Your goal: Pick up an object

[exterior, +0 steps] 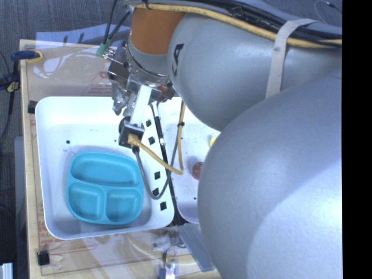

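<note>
Light-blue three-compartment tray (106, 186) lies flat in a white bin (49, 132)

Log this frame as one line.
gripper: over left bin's far side | blue divided tray: lying in left bin, apart from gripper | right bin: largely behind arm

Tray (106, 188) in left bin (51, 133), toward near wall

A sky-blue three-compartment plastic tray (106, 186) fills the near half of the left shallow white bin (46, 156); bare floor lies open along its far and left sides. The bulky grey arm (261, 127) overhangs the right bin (187, 199).
</note>
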You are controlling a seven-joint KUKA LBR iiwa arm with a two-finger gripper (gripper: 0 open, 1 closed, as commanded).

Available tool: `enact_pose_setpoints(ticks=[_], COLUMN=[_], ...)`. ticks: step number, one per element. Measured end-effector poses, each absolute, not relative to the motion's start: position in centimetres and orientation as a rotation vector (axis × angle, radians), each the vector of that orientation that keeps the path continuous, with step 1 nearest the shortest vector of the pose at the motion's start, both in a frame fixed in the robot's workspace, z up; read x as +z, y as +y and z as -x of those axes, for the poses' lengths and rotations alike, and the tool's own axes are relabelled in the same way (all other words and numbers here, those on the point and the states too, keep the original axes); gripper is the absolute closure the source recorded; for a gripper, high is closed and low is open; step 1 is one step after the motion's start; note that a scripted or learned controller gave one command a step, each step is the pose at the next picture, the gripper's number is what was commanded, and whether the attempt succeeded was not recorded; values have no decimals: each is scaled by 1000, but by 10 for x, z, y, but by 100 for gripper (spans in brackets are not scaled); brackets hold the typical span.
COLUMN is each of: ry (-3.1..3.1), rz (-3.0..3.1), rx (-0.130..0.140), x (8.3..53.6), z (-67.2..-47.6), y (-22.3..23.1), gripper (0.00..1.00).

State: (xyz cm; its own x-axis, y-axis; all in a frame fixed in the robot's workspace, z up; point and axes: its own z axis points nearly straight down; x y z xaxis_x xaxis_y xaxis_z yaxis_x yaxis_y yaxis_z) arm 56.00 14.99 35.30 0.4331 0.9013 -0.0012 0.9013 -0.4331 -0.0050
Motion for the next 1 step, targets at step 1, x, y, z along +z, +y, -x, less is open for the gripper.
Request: enact_pose_setpoints(ticks=[1], ry=[-1783], rz=[2581], rx=[14], x=[136], z=[-641], y=[118], gripper=[100])
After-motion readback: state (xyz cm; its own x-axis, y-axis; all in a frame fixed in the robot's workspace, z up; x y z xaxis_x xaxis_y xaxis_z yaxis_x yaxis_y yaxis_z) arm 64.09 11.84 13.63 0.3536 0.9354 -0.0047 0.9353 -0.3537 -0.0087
